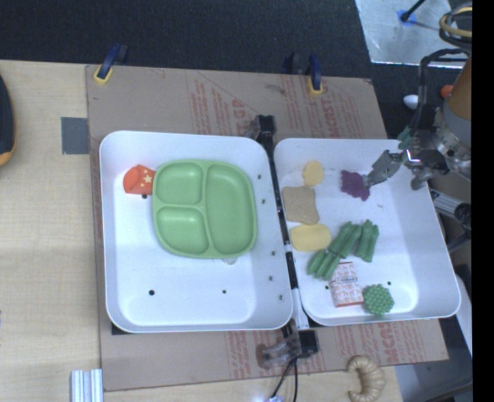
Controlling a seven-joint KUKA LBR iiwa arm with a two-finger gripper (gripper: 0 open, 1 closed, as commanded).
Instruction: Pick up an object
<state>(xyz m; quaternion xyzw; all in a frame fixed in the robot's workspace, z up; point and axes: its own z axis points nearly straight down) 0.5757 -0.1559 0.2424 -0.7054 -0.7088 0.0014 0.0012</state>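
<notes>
Camera view: grey two-finger gripper (387, 167) reaches in from right over the right shallow white bin (414, 258), fingertips just beside the small purple plastic piece (355, 183), maybe touching its right edge (can't tell). Nothing seen between the fingers; open or shut can't tell. Same bin has a small yellow round piece (313, 172), tan square slab (300, 204), yellow oval piece (311, 237), green bean bundle (346, 246), red-white packet (345, 285), green bumpy ball (378, 299). Left white bin (130, 291) holds a green three-compartment plate (205, 208) with a red-orange toy (138, 179) at its left edge
</notes>
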